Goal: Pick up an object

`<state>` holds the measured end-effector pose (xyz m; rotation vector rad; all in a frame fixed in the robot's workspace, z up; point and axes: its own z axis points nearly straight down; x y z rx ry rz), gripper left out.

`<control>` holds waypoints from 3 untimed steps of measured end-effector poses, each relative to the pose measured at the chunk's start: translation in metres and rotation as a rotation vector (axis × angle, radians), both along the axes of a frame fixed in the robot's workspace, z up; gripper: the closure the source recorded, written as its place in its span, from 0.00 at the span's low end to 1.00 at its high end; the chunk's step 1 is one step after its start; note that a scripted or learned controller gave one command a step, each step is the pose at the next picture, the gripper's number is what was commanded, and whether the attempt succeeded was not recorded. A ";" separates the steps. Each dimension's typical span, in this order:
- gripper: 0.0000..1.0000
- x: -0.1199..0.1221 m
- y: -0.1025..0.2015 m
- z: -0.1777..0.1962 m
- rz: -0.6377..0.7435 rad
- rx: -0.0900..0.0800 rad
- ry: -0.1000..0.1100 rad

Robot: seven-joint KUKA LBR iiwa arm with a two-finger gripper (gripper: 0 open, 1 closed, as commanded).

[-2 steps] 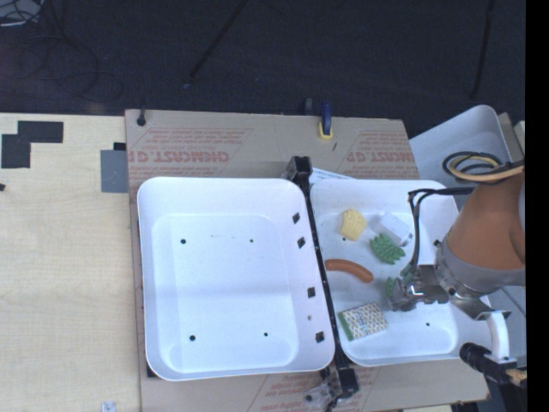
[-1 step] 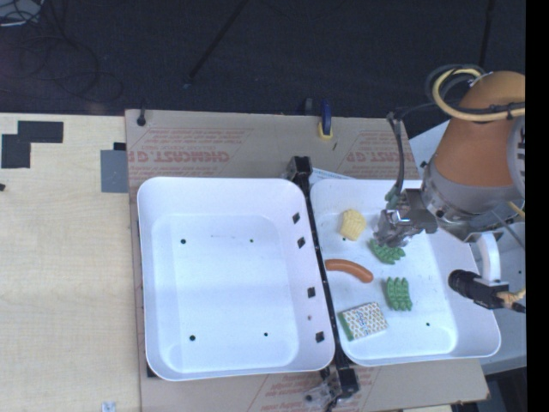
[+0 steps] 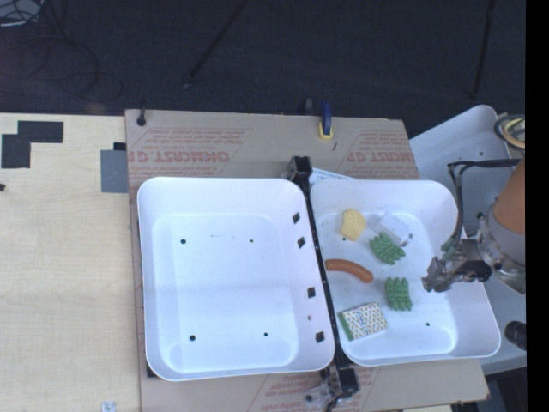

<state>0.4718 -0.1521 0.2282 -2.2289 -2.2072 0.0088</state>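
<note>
Here we see gripper (image 3: 437,280) low by right bin's (image 3: 467,337) right wall; finger spread unreadable, apparently nothing held. Risk: closing on air, green block (image 3: 397,293) just beside, or clipping wall.

The shallow plastic bins (image 3: 223,197) are white. They hold a yellow corn piece (image 3: 352,224), an orange-red sausage (image 3: 349,269), two green studded blocks (image 3: 387,248) and a green-speckled white packet (image 3: 363,321).

The arm (image 3: 515,221) is cut off at the right edge past its wrist. The pincer (image 3: 439,277) is a small dark blur, its fingers impossible to read. A pale clear item (image 3: 395,227) stays unidentifiable.
</note>
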 end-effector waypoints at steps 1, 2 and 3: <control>1.00 0.005 -0.015 0.099 0.009 -0.003 -0.015; 1.00 0.003 0.098 0.008 0.019 0.007 0.005; 1.00 0.026 0.188 0.111 0.021 0.005 -0.015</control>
